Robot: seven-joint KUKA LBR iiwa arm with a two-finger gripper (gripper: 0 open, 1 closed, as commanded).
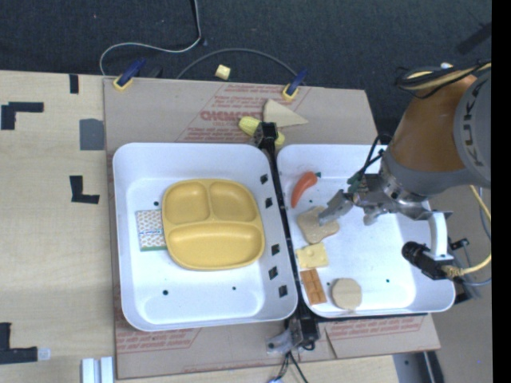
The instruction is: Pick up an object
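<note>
In the right bin lie an orange chili-shaped piece, a tan bread-like piece, a yellow cheese square, a brown cracker and a round beige biscuit. My gripper hangs over the middle of this bin, just right of the tan piece. Its fingers stand open, with nothing between them. The left finger reaches over the tan piece's upper right edge.
The left bin holds a yellow divided plate with a patterned sponge at its left side. A black divider runs between the bins. Yellow and tan scraps lie on the cardboard behind them.
</note>
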